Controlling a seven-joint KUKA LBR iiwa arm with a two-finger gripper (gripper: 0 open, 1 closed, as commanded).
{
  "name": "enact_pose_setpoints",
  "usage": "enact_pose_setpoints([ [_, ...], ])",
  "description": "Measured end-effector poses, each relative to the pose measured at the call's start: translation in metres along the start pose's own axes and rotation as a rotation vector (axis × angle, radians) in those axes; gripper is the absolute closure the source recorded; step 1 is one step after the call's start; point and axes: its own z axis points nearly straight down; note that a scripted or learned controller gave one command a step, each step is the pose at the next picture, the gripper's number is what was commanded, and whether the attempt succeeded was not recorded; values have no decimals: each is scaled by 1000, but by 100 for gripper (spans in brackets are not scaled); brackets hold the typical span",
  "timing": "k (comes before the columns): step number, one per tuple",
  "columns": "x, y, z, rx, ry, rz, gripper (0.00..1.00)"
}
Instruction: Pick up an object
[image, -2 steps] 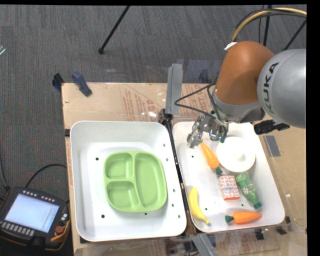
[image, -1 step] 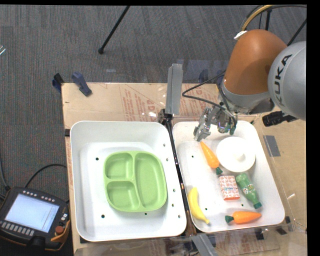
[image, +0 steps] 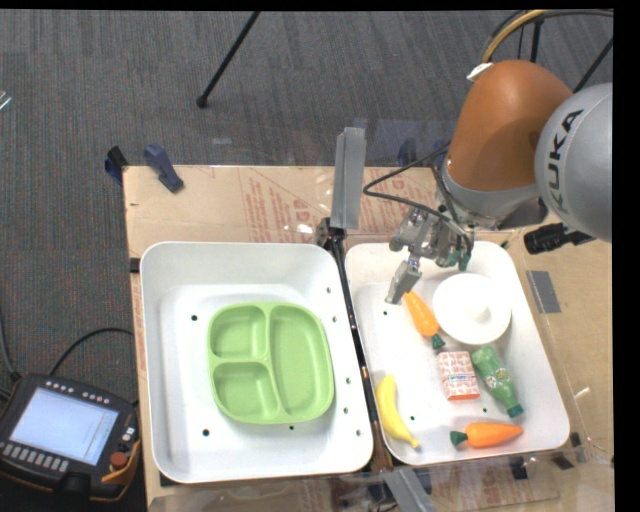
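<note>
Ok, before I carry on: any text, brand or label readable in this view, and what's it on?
"KUKA": on the grey arm, running down its side.
Red print on the cardboard sheet behind the bins: too blurred to read.
Label on the small red-and-white box: too small to read.
Label on the green bottle: too small to read.
Screen of the teach pendant: nothing legible.

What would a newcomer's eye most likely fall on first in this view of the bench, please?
Probably the big orange-and-grey arm reaching in from the right, its gripper hanging over the far end of the right bin. Next, the lime green divided tray lying alone in the left bin. Then the toy food in the right bin: two carrots, a banana and a white lid.
</note>
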Motion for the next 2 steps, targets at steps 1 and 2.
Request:
enact_pose_setpoints([
  [1,1,-43,117,4,13,198,0],
  [2,40,-66,140,2,5,306,0],
])
